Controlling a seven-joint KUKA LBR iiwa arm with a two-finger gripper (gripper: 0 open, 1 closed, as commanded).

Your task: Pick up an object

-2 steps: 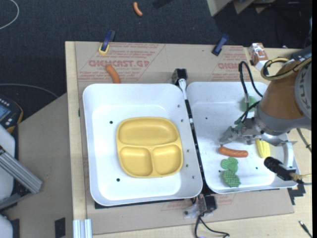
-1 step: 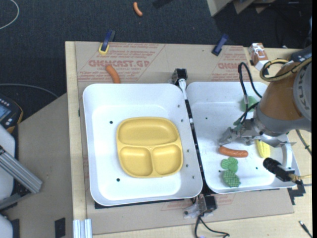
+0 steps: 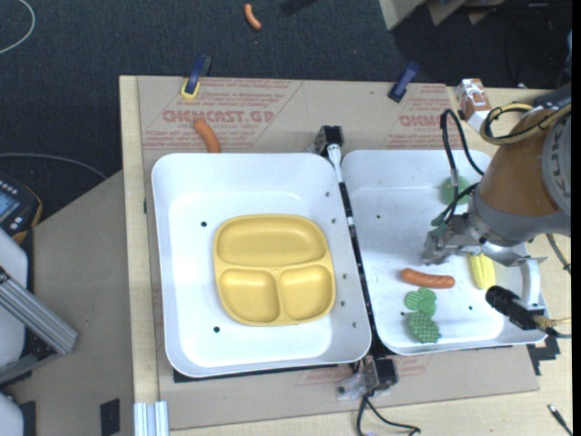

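Two white bins sit side by side on a board-covered bench. The left bin (image 3: 177, 243) holds a yellow divided plate (image 3: 272, 269) with one long compartment at the top and two smaller ones below it. The right bin (image 3: 390, 180) holds several toy foods: an orange sausage (image 3: 428, 279) lying roughly level near the middle, a green broccoli piece (image 3: 422, 314) just below it near the front wall, a yellow item (image 3: 480, 269) to the right of the sausage, and a pale green item (image 3: 453, 189) near the far side, partly hidden by the arm.

The arm (image 3: 526, 171) enters from the right and bends down over the right bin. The gripper (image 3: 442, 246) hangs low above the bin floor, just above and slightly right of the sausage, apart from it; nothing is seen between its tips, and whether they are spread or pressed together cannot be told from this angle.

A second sausage (image 3: 208, 135) lies on the board behind the left bin. A third (image 3: 252, 15) lies on the dark floor beyond the bench.
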